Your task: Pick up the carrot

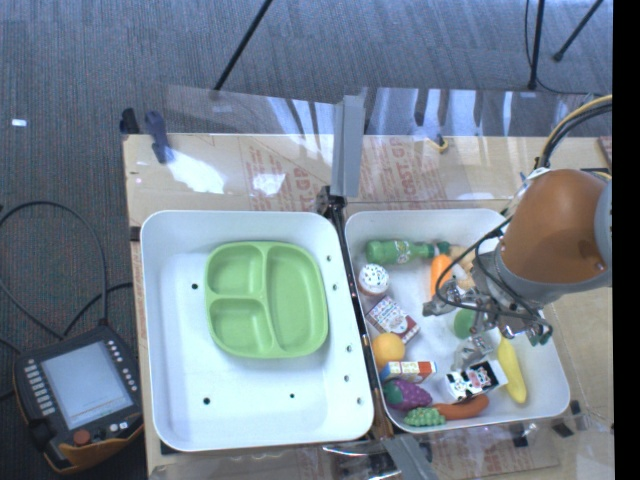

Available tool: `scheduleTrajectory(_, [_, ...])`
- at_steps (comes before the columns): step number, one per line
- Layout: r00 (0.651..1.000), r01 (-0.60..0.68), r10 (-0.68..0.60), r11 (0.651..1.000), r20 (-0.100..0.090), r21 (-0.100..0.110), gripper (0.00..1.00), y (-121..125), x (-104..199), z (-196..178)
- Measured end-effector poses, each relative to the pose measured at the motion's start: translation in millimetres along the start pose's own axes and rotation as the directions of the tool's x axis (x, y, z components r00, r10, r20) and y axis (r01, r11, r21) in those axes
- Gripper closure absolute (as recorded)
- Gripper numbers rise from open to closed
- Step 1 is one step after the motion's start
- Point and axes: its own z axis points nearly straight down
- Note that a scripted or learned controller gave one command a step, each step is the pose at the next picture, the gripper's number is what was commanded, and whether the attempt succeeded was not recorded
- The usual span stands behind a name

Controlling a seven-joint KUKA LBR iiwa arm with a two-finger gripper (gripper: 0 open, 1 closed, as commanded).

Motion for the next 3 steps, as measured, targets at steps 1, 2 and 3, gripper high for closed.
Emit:
scheduleTrajectory(1, [0.98,-0.199,0.199,0.98,-0.008,-0.002,0.0,-27,-42,16])
scheduleTrajectory(2, [0.981,-0.194,0.194,0.981,-0.005,-0.003,1.0,-25,-45,6])
scheduleTrajectory(3, [0.966,-0.257,0.257,0.966,0.007,0.001,1.0,-1,-64,-149])
